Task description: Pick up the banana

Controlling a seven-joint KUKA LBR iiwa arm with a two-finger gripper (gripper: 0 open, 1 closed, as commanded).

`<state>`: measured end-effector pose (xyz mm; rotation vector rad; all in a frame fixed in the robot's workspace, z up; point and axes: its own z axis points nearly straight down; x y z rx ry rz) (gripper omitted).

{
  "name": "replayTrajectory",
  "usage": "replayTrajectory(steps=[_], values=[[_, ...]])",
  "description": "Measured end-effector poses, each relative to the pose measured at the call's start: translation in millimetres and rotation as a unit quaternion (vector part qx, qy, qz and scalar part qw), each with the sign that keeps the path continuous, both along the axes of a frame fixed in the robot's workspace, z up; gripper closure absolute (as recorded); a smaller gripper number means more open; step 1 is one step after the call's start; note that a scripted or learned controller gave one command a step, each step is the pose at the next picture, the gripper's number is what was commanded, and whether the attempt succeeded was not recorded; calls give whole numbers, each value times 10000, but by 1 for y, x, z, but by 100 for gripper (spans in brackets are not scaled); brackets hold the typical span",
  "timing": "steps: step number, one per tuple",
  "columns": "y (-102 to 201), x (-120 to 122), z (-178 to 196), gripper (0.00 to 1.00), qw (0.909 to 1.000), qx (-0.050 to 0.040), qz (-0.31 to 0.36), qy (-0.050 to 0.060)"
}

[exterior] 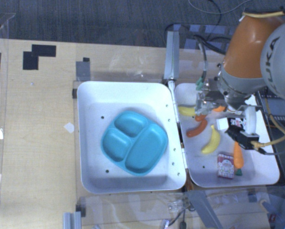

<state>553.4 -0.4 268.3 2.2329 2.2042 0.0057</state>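
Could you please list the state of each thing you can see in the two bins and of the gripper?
Banana: lying flat in the right bin, not gripped.
Red sausage: lying flat beside the gripper.
Carrot: lying flat.
Small carton: lying near the front wall.
Blue divided plate: right side up in the left bin.
Gripper: low over the right bin.

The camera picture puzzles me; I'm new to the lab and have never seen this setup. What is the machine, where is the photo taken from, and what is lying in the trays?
One camera looks down at a slant on a bench with two white bins. The grey and orange robot arm reaches in from the right, its gripper low over the right bin. That bin holds a banana, a red sausage, a carrot, a small red carton and another yellow piece. The left bin holds a blue divided plate. The banana lies loose, apart from the gripper.
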Motion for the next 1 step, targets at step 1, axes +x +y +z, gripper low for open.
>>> replayTrajectory(steps=[1], values=[[0,0,0,0,10000,-1,3,2]])
